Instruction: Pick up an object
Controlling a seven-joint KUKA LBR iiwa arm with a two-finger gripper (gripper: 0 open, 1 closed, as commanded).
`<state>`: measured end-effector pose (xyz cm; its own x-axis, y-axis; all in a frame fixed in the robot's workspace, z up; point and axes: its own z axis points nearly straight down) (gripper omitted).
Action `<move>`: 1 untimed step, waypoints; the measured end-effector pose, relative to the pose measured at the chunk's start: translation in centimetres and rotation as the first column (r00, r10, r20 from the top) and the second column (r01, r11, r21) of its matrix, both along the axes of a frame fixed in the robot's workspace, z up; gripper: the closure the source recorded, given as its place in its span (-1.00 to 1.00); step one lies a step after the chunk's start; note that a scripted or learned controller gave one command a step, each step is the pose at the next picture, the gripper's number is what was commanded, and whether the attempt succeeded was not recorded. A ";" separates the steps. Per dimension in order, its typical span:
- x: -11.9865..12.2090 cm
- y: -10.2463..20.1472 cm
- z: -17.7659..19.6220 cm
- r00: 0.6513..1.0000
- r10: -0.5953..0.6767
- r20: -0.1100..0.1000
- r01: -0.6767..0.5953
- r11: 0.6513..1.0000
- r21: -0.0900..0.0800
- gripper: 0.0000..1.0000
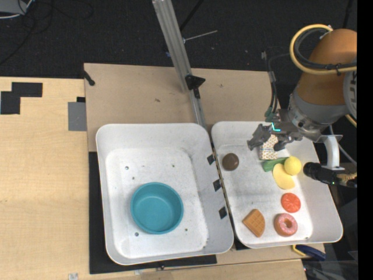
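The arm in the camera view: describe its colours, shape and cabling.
The arm is rounded and bulky: an orange band on top, grey metal below. A yellow-and-black cable loops around the orange part. The gripper is dark grey, with a small teal light glowing above it.

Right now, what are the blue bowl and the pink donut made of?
The blue bowl looks like smooth plastic: one even teal colour with a soft sheen. The pink donut is probably a toy, plastic or rubber, since its colour looks flat and uniform. The picture is too small to be sure.

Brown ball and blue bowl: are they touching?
Apart. The camera view shows the brown ball in the right bin and the blue bowl in the left bin, with both bin rims between.
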<state>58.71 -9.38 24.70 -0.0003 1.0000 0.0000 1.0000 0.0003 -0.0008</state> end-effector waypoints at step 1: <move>0.0 0.0 0.0 1.000 0.000 0.000 0.000 1.000 0.000 -1.00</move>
